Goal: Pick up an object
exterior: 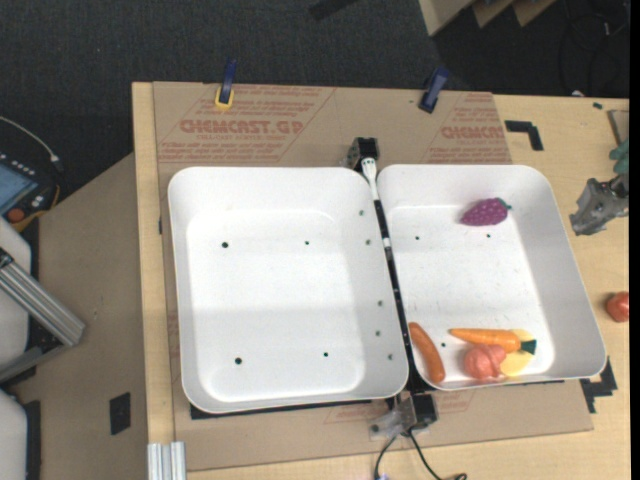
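Lying in the right bin: purple grape bunch [485, 211] near the far wall, alone and well apart from the rest.
Near-edge cluster: carrot [488, 337], a pink piece [482, 362] touching a yellow piece [514, 364], and an orange-red sausage-like piece [427, 353] just beside the bin divider.
Right bin [560, 268]: holds all the items.
Left bin [270, 288]: white, shallow, beside the right one.
Gripper [598, 206]: at the frame's right edge, outside the right bin, well apart from every item; it grasps nothing, and its finger state I cannot tell.
Step in hand: approach not yet begun; no object is chosen or touched.
Next move: likely reach leftward over the bin wall and descend on one item; the grape bunch looks the easiest since it stands clear of its neighbours.
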Robot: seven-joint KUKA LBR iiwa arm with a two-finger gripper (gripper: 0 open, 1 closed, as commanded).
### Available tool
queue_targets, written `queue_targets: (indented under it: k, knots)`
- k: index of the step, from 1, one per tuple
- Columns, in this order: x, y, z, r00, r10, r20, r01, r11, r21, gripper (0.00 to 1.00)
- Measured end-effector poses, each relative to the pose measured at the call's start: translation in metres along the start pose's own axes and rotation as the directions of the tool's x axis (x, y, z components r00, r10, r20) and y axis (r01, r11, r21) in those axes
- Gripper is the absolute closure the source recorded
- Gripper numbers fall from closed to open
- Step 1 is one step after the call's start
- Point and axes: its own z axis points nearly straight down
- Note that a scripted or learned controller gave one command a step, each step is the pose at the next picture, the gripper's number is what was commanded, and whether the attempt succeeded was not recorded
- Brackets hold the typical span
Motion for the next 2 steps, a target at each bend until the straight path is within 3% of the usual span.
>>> queue_targets:
  k: [1,2]
  knots:
    - [-0.009,0.001,0.045,1.000,0.008,0.004,-0.008,1.000,-0.010,1.00]
    - [-0.040,0.001,0.082,1.000,0.010,0.005,-0.010,1.000,-0.011,1.00]
